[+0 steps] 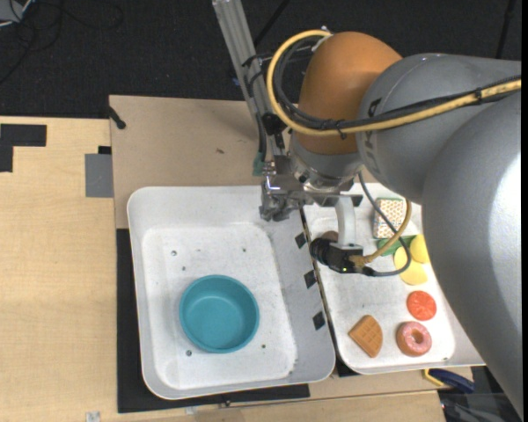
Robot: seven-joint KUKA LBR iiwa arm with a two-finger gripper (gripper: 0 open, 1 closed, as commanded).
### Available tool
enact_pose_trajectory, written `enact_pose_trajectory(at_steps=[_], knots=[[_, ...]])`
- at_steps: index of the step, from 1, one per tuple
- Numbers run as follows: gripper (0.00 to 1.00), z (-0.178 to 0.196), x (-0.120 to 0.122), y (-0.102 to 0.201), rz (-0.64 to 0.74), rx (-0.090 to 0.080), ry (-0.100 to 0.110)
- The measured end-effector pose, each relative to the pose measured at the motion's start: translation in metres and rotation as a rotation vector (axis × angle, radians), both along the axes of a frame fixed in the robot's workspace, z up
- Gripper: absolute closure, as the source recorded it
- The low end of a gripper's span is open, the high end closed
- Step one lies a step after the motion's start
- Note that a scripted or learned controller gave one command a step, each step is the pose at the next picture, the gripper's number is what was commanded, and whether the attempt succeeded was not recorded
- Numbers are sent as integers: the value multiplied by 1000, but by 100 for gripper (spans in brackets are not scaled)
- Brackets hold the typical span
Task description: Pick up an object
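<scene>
One pink ring-shaped toy doughnut lay lower-right of the pincer, whose state could not be told. It looked light and stiff, best pinched across its ring.

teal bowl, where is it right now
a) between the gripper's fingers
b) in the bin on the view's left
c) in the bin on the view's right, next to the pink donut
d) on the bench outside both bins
b: the teal bowl sits upright on the floor of the left bin, while the pink donut lies in the right bin.
</scene>
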State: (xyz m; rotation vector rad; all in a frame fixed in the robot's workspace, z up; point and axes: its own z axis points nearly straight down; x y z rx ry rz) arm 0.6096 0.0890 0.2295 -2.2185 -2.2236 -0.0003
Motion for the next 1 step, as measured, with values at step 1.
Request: enact_pose_trajectory(at_steps=[1], knots=[[0,0,0,-1,-1,-1,1]])
